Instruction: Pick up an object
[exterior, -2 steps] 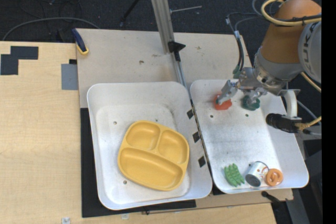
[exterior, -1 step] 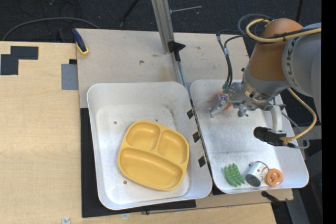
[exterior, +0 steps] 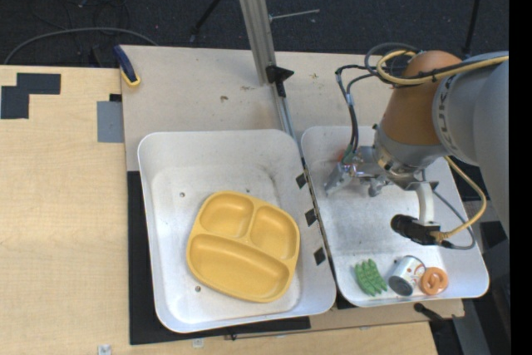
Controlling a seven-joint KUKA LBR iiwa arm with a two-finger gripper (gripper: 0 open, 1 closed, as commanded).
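Observation:
My gripper (exterior: 356, 175) hangs low over the back part of the right bin (exterior: 357, 224), under the grey arm with its orange band (exterior: 416, 108). Close to the gripper's upper left shows a small red bit (exterior: 344, 154) that I cannot identify. At the front of that bin lie a green ridged toy (exterior: 368, 277), a silver can-like thing (exterior: 404, 275) and an orange ring-shaped thing (exterior: 433, 280), all well in front of the gripper. A yellow divided plate (exterior: 243, 245) lies in the left bin (exterior: 166, 179).
An upright aluminium post (exterior: 256, 21) stands behind the two bins. A blue and yellow tool (exterior: 126, 66) lies at the bench's back left. The arm covers the right bin's back right corner.

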